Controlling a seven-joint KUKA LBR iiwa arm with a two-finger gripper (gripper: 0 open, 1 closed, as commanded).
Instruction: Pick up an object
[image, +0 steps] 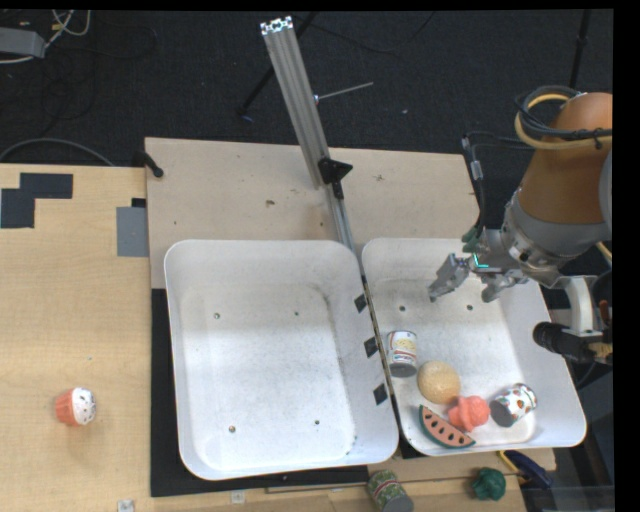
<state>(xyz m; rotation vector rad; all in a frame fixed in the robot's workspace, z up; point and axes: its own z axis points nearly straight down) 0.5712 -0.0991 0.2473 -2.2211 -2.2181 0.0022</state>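
Pale wooden bench (60, 300) under two white bins (260, 360)

The small can (402, 352) bears a label too small to read.

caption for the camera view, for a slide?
Gripper open above right bin, toys clustered at the bin's near end.
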